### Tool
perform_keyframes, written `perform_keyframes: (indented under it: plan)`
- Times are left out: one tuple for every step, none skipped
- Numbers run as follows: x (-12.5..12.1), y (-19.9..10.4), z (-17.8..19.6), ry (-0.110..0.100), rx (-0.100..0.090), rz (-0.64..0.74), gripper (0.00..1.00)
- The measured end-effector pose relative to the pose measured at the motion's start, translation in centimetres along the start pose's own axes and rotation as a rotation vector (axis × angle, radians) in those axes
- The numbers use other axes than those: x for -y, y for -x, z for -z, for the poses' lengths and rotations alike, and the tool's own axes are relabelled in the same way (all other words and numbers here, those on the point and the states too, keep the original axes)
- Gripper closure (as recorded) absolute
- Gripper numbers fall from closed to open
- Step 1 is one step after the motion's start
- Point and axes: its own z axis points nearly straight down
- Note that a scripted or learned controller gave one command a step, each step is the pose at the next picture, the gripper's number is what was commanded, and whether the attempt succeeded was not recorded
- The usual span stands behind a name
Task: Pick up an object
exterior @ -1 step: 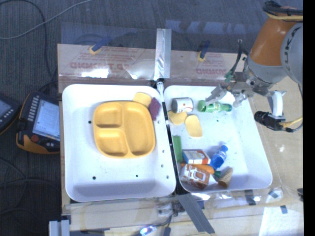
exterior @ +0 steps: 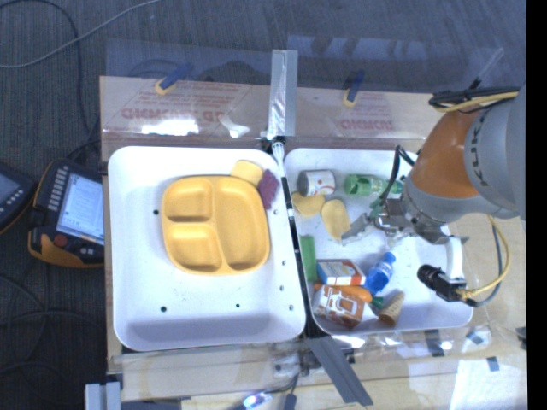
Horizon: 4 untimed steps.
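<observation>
My gripper (exterior: 380, 227) hangs low over the middle of the right bin (exterior: 427, 313), open, with nothing between its fingers. One grey finger (exterior: 355, 229) reaches left toward a yellow lemon-like piece (exterior: 335, 218). A blue bottle (exterior: 380, 273) lies just below the gripper. A green bottle (exterior: 366, 184) and a white-and-red can (exterior: 318, 182) lie above and to its left. A second yellow piece (exterior: 307, 203) rests near the bin's left wall.
Lower in the right bin lie a green stick (exterior: 308, 250), a red-and-white box (exterior: 340, 272), a brown-and-orange carton (exterior: 340, 307) and a cone (exterior: 390, 306). The left bin (exterior: 137, 297) holds a yellow divided tray (exterior: 214, 225), a yellow block (exterior: 246, 171) and a purple item (exterior: 269, 187).
</observation>
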Motion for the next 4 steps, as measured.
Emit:
perform_keyframes:
  plan:
    - [7.1,0.5,-0.6,0.011,0.004,0.062,0.00]
    - [6.8,-0.2,-0.8,0.020,0.007,-0.068,0.00]
    - [3.3,1.4,1.7,0.001,0.001,-0.049,0.00]
    - [6.8,-2.6,-0.8,0.023,0.011,0.007,0.00]
